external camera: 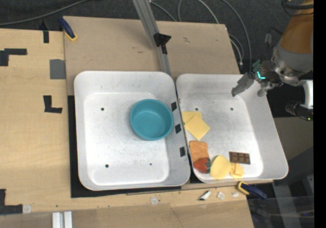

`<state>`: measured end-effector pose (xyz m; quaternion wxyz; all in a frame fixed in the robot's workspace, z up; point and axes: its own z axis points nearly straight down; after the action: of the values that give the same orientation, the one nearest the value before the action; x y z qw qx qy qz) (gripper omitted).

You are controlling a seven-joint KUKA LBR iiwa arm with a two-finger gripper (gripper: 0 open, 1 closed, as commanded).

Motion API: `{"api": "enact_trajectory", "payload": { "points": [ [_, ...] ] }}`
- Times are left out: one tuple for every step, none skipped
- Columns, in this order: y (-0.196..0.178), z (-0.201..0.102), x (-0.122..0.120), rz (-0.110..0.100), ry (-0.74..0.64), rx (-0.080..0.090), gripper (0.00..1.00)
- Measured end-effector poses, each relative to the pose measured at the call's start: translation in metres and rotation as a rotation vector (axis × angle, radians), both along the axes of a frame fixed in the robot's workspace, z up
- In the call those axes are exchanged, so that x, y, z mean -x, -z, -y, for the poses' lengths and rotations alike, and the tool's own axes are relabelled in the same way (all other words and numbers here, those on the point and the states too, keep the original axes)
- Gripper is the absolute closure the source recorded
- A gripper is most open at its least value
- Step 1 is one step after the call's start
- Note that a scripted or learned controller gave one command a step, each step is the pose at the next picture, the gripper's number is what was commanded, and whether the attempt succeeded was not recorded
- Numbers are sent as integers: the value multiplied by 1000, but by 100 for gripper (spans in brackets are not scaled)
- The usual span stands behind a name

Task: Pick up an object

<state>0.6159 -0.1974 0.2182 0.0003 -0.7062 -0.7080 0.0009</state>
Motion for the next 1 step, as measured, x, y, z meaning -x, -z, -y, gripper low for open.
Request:
{"api": "enact_trajectory", "payload": {
  "points": [
    [44, -2, 4, -4, 1, -1, 0]
  ]
}}
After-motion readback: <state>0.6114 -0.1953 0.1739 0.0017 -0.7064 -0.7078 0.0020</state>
